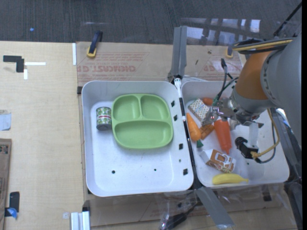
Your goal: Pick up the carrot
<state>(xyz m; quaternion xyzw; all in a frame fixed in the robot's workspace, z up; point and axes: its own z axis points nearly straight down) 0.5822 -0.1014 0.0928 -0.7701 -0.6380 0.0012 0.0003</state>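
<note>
1. Yellow against white plastic, a banana [230, 178] lies along the near edge of the right bin [276, 169], closest to the camera.
2. Just beyond it sits a small orange-and-white snack packet [221, 160], tilted, with a pale utensil-like piece beside its left corner, too small to identify.
3. At mid-bin, two orange items lie near each other: a reddish-orange cylinder [222, 134], roughly upright in the view, and to its left the carrot [193, 127], slanting along the bin's left wall beside the divider between the bins.
4. The gripper [214, 114] hangs over the gap between these two, just above the carrot's far end; nothing is visibly clamped in it, and whether its fingers are spread or closed cannot be told from this angle.
5. Beyond the gripper, a pale patterned packet [198, 109] rests near the bin's far left corner, with a small orange object [207, 101] just behind it.
6. The grey arm [283, 75], with its orange band, reaches in from the right over the bin's far side.
7. In the left bin [139, 176], a green divided plate [142, 120] lies flat, and a small tin can [103, 118] lies just beside its left edge.
</note>
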